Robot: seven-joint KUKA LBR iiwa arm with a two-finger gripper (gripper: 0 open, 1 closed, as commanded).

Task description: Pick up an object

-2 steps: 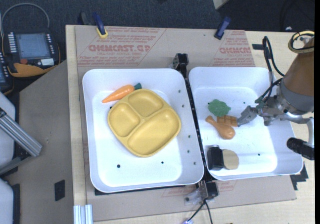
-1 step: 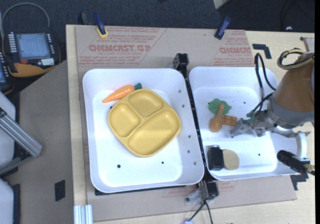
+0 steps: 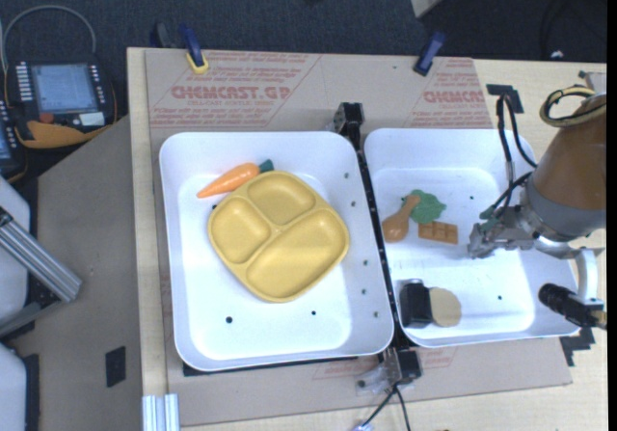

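In the right bin (image 3: 482,154) lie a tan spoon-shaped piece (image 3: 397,222), a green leafy toy (image 3: 425,206), an orange-brown block (image 3: 439,232), and near the front a black piece (image 3: 415,304) beside a tan round disc (image 3: 444,307). My gripper (image 3: 485,239) hangs low over the right part of this bin, just right of the orange-brown block. Nothing shows between its tips. The left bin (image 3: 193,304) holds a yellow divided plate (image 3: 280,236) and an orange toy carrot (image 3: 228,179) at the plate's upper left.
The grey arm with its orange band (image 3: 574,178) covers the right bin's right side. Cables (image 3: 509,135) run along that bin's far right corner. A black divider (image 3: 371,227) separates the bins. Blue clamps (image 3: 196,48) hold the cardboard at the back.
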